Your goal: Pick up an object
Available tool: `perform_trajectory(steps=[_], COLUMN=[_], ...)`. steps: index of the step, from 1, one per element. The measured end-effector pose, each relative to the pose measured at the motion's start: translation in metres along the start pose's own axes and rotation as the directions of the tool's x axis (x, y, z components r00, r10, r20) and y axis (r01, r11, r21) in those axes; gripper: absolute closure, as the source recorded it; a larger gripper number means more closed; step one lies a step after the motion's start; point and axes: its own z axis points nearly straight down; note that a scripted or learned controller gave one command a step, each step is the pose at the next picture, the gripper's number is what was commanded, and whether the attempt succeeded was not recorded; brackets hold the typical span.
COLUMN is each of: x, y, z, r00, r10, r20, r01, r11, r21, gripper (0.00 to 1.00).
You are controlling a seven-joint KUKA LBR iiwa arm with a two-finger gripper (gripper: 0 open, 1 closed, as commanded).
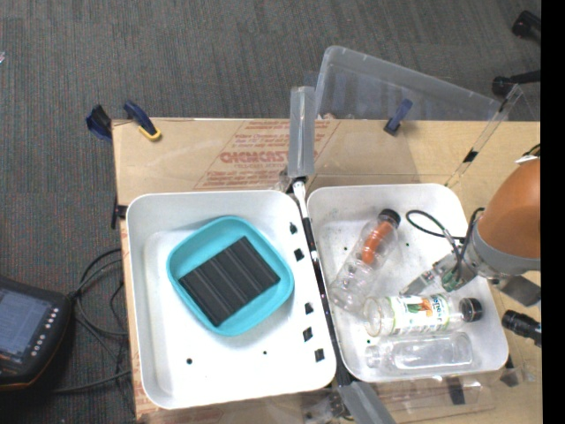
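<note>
In the right bin (327, 203) lie three see-through bottles. The one with the green and white label (415, 313) lies on its side near the middle of the bin, with its black cap pointing right. Just on the near side of it lies a plain clear bottle (422, 354), also on its side, close to the near wall of the bin. To the left and farther away lies a clear bottle with orange inside (364, 259). It is tilted, with its dark cap pointing to the far right. Its wide end is close to the labelled bottle.

A thin black cable loop (429, 223) rests on the bin floor, to the right of the orange bottle's cap.

The gripper (439, 276) reaches in from the right. It hangs low over the bin, just past the far side of the labelled bottle, near its right end. I cannot tell if its jaws are spread or pressed together, and I cannot see anything between them. Above it is the grey wrist and the big orange band of the arm (521, 215).

In the left bin (146, 325) sits a blue tray (192, 250), turned at a slant. A dark ridged pad (229, 276) lies inside it.

Behind the bins is a clear plastic shield (388, 95). Blue clamps (99, 120) hold the far left corner of the wooden bench (177, 153).
</note>
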Motion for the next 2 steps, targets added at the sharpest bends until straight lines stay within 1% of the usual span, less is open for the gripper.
perform_trajectory(steps=[1,2], x=[0.031,-0.016], y=[0.076,0.097], z=[0.022,0.025], r00=[0.950,0.958], r10=[0.309,0.285], r20=[-0.029,-0.029], r01=[-0.307,-0.282], r11=[0.949,0.957], r21=[0.073,0.071], gripper=[0.00,0.00])
